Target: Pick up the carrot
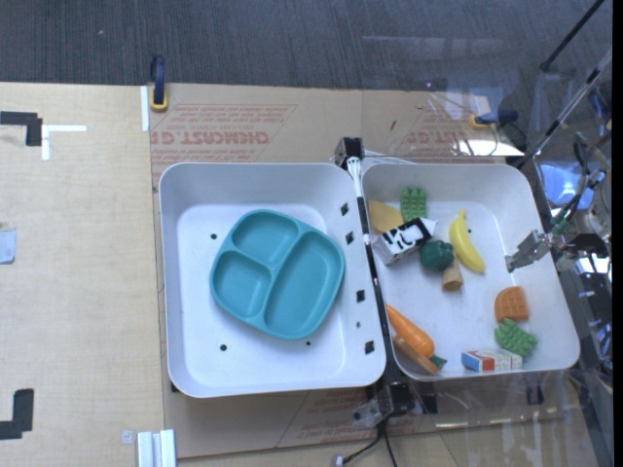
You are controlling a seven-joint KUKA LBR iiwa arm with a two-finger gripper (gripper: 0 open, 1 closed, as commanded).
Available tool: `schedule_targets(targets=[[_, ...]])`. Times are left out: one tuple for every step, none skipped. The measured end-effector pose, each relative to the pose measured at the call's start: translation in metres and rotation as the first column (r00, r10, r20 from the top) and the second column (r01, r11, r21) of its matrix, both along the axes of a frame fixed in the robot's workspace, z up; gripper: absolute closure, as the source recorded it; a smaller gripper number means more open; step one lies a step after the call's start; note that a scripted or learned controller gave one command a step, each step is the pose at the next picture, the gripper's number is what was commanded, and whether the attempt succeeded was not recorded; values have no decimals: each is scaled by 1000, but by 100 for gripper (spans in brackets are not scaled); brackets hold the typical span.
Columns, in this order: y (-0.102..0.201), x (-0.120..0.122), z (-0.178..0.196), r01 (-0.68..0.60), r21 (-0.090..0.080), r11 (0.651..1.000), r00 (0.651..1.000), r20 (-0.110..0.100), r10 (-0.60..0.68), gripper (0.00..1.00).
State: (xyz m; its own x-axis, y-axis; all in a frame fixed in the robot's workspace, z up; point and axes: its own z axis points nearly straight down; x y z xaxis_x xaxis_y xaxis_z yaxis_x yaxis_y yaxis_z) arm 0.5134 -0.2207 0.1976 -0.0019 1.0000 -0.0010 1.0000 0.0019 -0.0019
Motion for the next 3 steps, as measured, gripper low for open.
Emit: schedule_targets(targets=[[67,-26,-52,72,1,997,997,-1,-72,0],[22,-15,-100,91,6,996,996,8,-91,0],[18,-12,-88,94,-7,996,995,21,-94,100]])
